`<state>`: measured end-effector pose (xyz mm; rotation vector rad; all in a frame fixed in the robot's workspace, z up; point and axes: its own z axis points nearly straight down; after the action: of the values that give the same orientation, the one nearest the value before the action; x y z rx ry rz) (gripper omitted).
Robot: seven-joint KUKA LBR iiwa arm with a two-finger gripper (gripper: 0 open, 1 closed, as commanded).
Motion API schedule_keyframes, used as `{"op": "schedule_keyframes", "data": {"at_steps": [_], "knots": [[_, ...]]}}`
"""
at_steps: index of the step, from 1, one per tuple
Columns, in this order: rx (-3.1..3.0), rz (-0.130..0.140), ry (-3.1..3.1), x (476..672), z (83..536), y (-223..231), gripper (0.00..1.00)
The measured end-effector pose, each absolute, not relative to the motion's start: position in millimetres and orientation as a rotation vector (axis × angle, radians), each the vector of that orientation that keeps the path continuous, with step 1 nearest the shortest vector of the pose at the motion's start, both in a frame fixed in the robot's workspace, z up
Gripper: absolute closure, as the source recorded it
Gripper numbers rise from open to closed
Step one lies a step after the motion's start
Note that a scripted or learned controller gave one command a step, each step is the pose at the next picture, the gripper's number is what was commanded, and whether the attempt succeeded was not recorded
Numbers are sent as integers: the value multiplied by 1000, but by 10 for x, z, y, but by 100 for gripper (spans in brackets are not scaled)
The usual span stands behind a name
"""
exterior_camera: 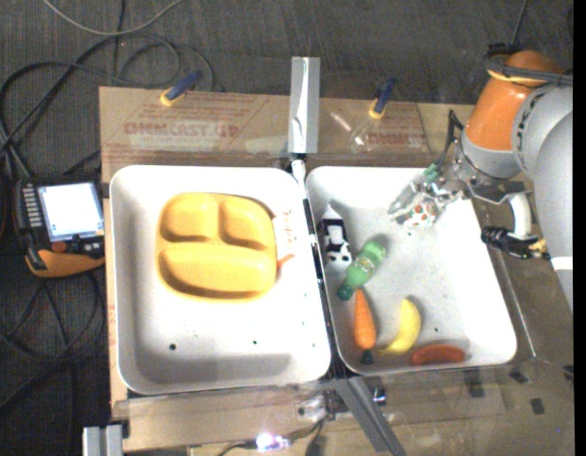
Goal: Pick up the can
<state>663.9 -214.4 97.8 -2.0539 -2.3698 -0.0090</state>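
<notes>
The gripper is seen low over the far right corner of the right bin, reached in beneath the arm's orange band. Whether it is spread or pressed together cannot be told from the blurred metal at its tip, and nothing can be made out as held.

What is taken to be the can, a small black-and-white object, is found well to the left of the gripper and a little nearer the camera, close against the bin's left wall. A green bottle lies just beside it on the gripper's side, tilted, so the direct line of approach is judged to be partly crowded. Further forward of the gripper, a carrot, a banana and a red sausage-shaped item are gathered near the front wall, well apart from the can.

A yellow divided plate is set in the left bin, beyond the can, and is not concerned in the task.

The pick is judged not yet begun: a move across to the left wall is called for, with the wall and bottle leaving little room.
</notes>
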Motion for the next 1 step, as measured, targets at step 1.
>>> {"op": "schedule_keyframes", "data": {"at_steps": [1], "knots": [[-2058, -5, -2375, 6647, 1085, -2155, 100]]}}
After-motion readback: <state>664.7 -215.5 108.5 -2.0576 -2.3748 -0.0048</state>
